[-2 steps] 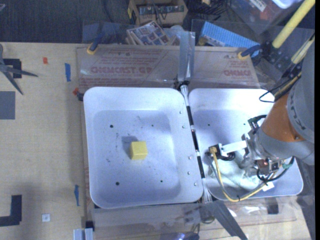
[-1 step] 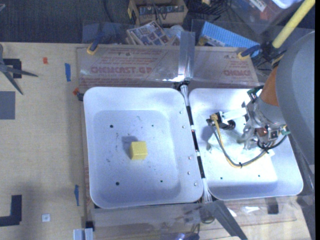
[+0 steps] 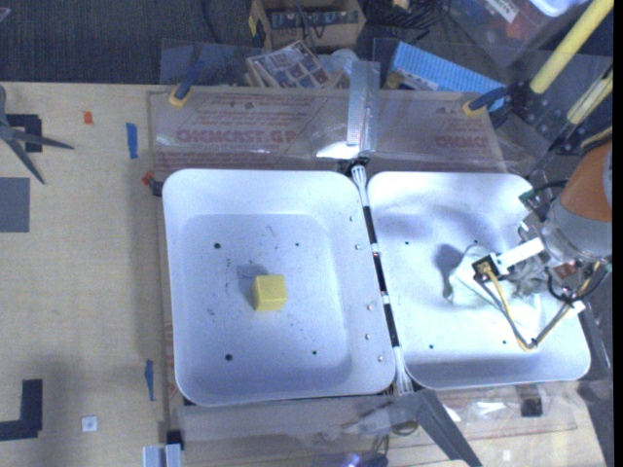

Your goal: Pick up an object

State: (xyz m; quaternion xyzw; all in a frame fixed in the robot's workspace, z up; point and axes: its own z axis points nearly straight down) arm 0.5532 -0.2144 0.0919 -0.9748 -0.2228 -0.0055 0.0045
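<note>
Sitting near middle of left bin (image 3: pixel 190 261): small yellow cube (image 3: pixel 271 292). Jaws over right bin (image 3: pixel 428 212); open or closed unclear.

The pale bench (image 3: pixel 78 261) bears the left bin (image 3: pixel 190 212) and the right bin (image 3: pixel 419 202), edges touching.

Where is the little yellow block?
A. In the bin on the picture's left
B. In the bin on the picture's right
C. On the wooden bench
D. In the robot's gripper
A: the yellow block sits on the floor of the left bin, apart from the gripper over the right bin.
</note>
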